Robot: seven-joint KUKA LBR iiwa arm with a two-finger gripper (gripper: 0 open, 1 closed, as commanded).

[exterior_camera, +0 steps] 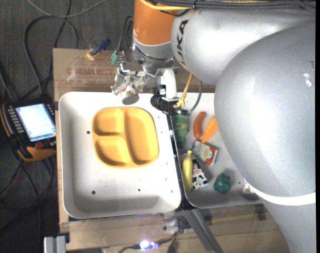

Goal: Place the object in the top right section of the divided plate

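Observation:
The yellow divided plate [126, 137] lies in the left white bin [76, 188]. It has one long section on its right side and two smaller ones on its left. My gripper [126, 87] hangs over the bin's far rim, just beyond the plate's far edge. A small grey and reddish thing [130, 95] shows at the gripper's tip; whether it is gripped is unclear. The orange-banded wrist [155, 20] rises behind it.
The right bin [212, 200] holds a green bottle [181, 125], two orange carrots [205, 126], a small carton [205, 153], a banana [187, 170], a black-and-white item [200, 178] and a green item [222, 183]. A pendant [33, 122] lies left of the bench.

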